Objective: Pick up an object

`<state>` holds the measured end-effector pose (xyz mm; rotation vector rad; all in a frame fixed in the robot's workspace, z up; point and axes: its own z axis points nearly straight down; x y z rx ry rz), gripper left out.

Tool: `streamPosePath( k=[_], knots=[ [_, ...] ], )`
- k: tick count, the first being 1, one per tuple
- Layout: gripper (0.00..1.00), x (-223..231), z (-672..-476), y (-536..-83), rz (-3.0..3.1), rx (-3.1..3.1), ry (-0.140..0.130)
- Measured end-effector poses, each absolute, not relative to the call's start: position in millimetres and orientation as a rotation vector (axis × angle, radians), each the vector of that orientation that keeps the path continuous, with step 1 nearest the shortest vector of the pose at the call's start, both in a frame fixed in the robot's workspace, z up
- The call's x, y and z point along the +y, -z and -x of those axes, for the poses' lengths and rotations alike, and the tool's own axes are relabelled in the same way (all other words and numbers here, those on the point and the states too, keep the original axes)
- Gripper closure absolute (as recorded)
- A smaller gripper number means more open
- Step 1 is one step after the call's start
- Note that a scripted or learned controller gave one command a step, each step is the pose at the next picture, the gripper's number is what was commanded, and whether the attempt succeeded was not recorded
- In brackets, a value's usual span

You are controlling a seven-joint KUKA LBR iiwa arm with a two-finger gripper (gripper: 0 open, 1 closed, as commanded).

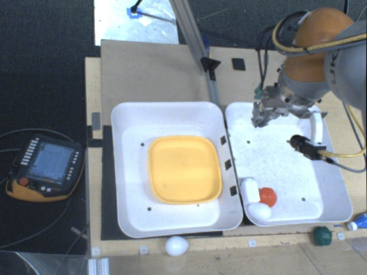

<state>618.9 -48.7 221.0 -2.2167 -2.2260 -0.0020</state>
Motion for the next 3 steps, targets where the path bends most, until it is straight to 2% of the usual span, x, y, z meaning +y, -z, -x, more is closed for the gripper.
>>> streamPosePath(
  k=[3],
  knots=[
    [1.00,95.9,-558.6,-234.5,2.216,-2.226,0.002]
  ],
)
